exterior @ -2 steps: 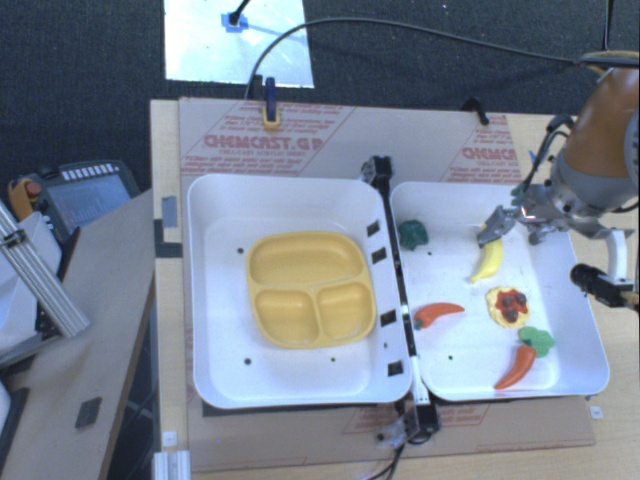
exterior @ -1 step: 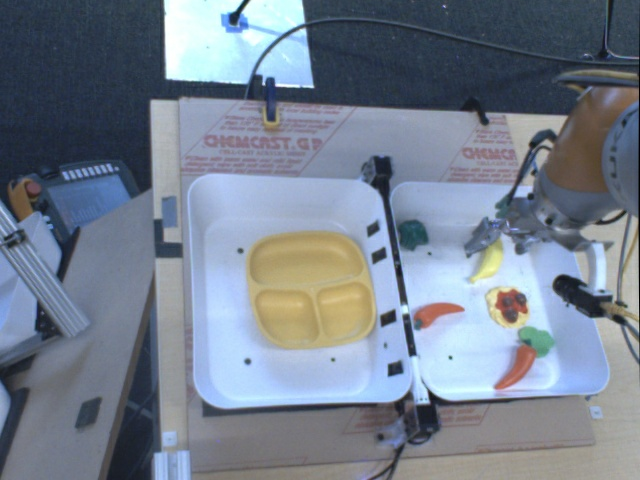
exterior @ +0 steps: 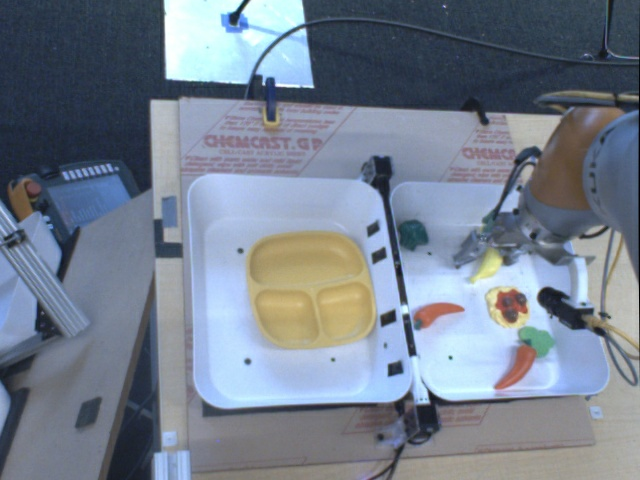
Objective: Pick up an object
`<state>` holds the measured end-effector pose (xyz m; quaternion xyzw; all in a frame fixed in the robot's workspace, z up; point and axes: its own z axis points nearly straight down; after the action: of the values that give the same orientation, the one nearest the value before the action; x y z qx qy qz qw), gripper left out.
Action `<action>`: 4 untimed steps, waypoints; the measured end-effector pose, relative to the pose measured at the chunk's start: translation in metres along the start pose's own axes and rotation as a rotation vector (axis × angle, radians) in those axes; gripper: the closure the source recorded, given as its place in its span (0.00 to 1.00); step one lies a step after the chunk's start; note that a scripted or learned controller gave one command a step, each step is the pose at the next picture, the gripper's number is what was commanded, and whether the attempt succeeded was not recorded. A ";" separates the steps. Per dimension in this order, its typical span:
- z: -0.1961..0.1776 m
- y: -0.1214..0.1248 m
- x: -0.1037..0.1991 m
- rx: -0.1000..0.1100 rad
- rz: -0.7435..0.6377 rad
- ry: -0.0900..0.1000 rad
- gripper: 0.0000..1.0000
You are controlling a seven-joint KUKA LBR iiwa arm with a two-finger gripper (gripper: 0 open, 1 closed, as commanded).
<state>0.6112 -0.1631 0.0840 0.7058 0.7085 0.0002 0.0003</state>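
Yellow banana-shaped plastic toy [exterior: 488, 265] lies in the right shallow white bin [exterior: 470, 373], towards its far half, and looks like the chosen object. The two-finger gripper [exterior: 487, 246] sits low right over the banana, at or almost at contact with its top. How wide the gripper stands, and whether it has any hold on the banana, cannot be told at this slant.

My reading is that the grasp step is in hand: the approach is done and no lift shows yet. The next move would call for a firm closing across the banana's narrow width, then a straight rise. The toy is smooth and curved and could squirt sideways.

Around the banana there is fair room:
- Nearest it, just towards the camera and right, is a round yellow disc with red topping [exterior: 508, 305].
- Well apart to its left sits a small dark green lump [exterior: 413, 233].
- Towards the camera and left lies a red chilli-shaped toy [exterior: 437, 314].
- Farther towards the camera is an orange carrot-shaped toy with a green top [exterior: 517, 365].

The bin's walls stand clear of the banana on every side, so upward is the freest way out.
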 end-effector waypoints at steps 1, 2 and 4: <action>-0.011 0.001 0.000 -0.003 -0.001 -0.001 1.00; -0.054 0.003 0.002 -0.003 -0.001 0.000 1.00; -0.159 0.004 0.006 -0.004 -0.002 -0.001 1.00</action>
<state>0.6149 -0.1572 0.2432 0.7049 0.7093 0.0011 0.0019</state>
